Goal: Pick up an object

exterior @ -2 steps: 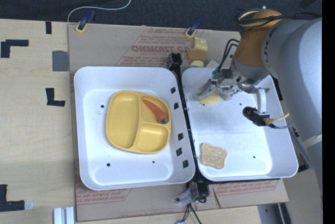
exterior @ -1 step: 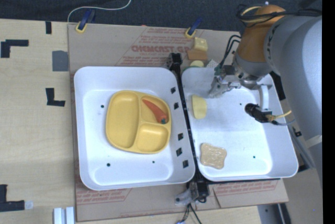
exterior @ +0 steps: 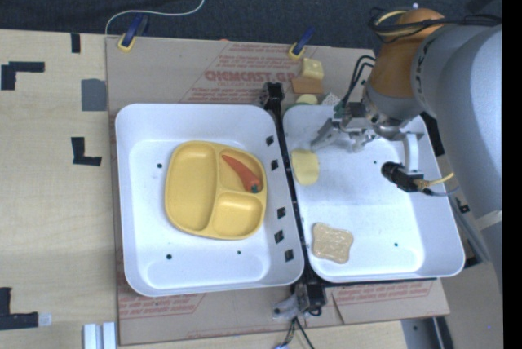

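My gripper hangs low over the far left part of the right bin, below the orange band of the arm. A pale yellow block lies at the right bin's left wall, a little in front and to the left of the gripper and apart from it. Near the bin's front left corner sits a tan, toast-like piece. In the left bin, a yellow divided plate carries a red chili pepper in its far right compartment.
Behind the right bin, on the cardboard, lie a small yellow block, a brown block and a pale green piece. Black clips run along the divider between the bins. The bulky grey arm covers the right bin's far right corner.
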